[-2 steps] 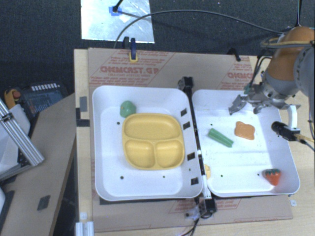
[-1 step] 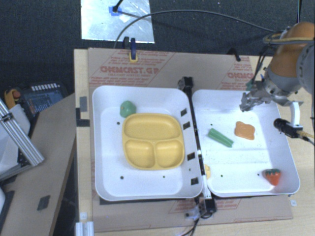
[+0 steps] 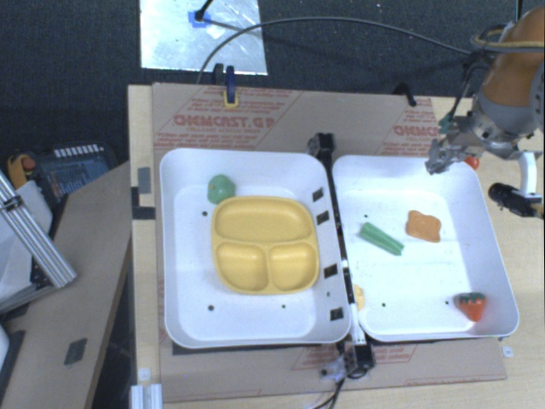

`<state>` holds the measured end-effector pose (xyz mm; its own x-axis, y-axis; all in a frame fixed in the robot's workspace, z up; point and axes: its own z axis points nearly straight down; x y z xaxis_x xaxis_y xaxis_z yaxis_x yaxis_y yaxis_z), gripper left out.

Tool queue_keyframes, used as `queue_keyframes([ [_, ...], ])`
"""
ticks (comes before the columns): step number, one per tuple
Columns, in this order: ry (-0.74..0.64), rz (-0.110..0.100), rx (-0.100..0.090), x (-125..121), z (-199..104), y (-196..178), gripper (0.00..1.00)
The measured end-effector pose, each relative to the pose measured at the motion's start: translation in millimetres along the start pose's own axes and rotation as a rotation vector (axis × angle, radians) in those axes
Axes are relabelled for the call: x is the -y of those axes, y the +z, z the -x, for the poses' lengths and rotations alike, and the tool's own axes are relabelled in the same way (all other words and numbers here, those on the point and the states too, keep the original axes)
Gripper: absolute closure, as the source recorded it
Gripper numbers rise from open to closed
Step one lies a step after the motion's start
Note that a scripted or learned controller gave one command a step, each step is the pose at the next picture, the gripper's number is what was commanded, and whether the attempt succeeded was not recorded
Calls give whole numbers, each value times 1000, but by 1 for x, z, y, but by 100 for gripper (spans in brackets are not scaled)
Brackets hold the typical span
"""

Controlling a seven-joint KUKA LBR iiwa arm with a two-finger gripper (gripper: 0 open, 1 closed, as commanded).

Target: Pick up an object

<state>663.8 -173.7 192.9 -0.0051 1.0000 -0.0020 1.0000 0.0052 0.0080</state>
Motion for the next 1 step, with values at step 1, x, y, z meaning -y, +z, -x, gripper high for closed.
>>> queue_keyframes([
  [1,0,1,1,4,2,-64,100],
])
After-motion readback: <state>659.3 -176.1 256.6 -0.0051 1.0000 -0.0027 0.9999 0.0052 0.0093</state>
